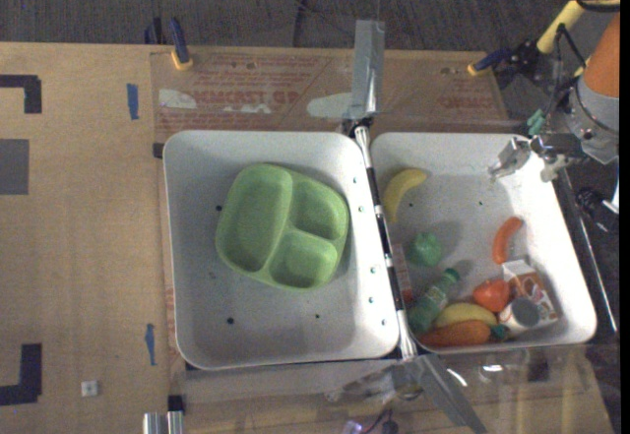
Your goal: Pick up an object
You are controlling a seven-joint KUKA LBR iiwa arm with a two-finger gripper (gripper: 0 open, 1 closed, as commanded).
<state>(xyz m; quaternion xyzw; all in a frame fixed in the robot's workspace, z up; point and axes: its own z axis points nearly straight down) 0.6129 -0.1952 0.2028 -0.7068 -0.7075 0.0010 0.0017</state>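
Plastic toy food lies loose in the right bin (472, 176), mostly heaped toward its near corner. Counted there: two yellow bananas, one orange sausage, one green pepper, one green bottle, one carrot, one red tomato-like piece, one small carton and one grey-topped can.

One banana (402, 190) rests alone at the far left of the bin, its long axis running from the far right down toward the divider, curve bowed outward. The second banana (466, 313) lies nearly level across the heap, just above the carrot (457, 334), which runs the same way. Orange sausage (506, 238) stands apart, its long axis slanting from upper right to lower left. Green pepper (426, 249) sits near the middle; the green bottle (433, 299) slants beneath it, cap end up and to the right. Carton (527, 282) and can (524, 314) touch at the right wall; the carton's print is too small to read.

Above the bin's far right corner hangs the gripper (516, 155), holding nothing; I cannot tell whether its jaws are spread.

One green three-compartment plate (283, 224) lies tilted in the left bin (197, 304). Red lettering on the cardboard (246, 93) behind is illegible.
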